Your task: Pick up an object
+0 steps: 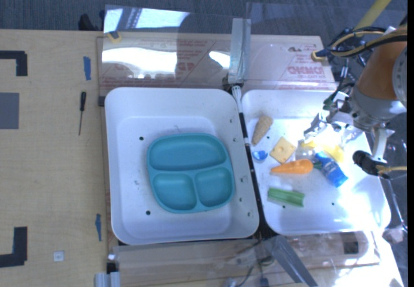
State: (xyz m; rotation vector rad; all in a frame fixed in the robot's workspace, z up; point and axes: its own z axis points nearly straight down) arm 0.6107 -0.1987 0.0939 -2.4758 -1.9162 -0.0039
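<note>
While the jaws [321, 125] hover over the right bin [362, 211], I cannot tell their opening. A toy carrot [293, 167] (orange) lies just below.

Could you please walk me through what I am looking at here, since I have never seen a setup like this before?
This is one picture from a camera fixed above a workbench, looking down at a slant. The grey machine with the orange band at the right is a robot arm; a program drives it to pick up an object. Its claw hangs over the right bin, and I cannot tell whether it grips anything.

The left bin holds a teal divided tray. The right bin holds small toy foods and bits: an orange carrot, a green stick, a yellow cheese wedge, a tan cone-shaped piece, a blue item and a small blue cap. Nothing has been lifted yet as far as the picture shows.
</note>
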